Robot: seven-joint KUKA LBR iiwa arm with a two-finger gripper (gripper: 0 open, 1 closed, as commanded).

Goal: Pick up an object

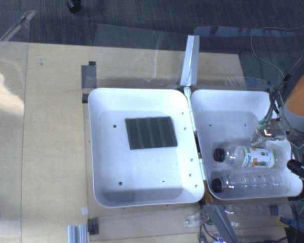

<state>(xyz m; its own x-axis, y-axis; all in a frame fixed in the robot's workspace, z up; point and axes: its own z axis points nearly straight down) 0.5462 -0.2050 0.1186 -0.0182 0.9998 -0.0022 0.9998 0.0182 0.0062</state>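
**Two Bottles Wait Under the Arm in the Right Bin**

Two shallow white bins sit side by side on the wooden bench. Reading from the left, the left bin point(104, 135) holds one dark ribbed mat point(151, 132), lying flat near its middle and well apart from the walls. Nothing else rests on its floor.

Across the shared divider, the right bin point(218, 105) holds two clear plastic bottles, both lying on their sides with dark caps pointing left. The labelled bottle point(245, 156) carries a white, green and orange wrap and lies above the plain clear bottle point(248, 183), which runs along the bin's near wall. The two lie close together, almost parallel; whether they touch cannot be told.

At the far right, the arm reaches in over the bin's edge, its orange band showing. The gripper point(266, 132) hangs just beside the labelled bottle's base end. The spread of the pincer cannot be told from this slant, and no object is seen between its tips.

Either bottle would satisfy the task. Several things could go wrong. Both bottles are round, smooth and likely light, so a closing pinch off-centre would probably squirt one sideways or set it rolling toward the divider. A descent at the base end rather than mid-body could tip the bottle out on lifting. The near bottle hugs the wall, leaving little room for a tip on that side.

Count: two bins, one mat, two bottles, one arm.
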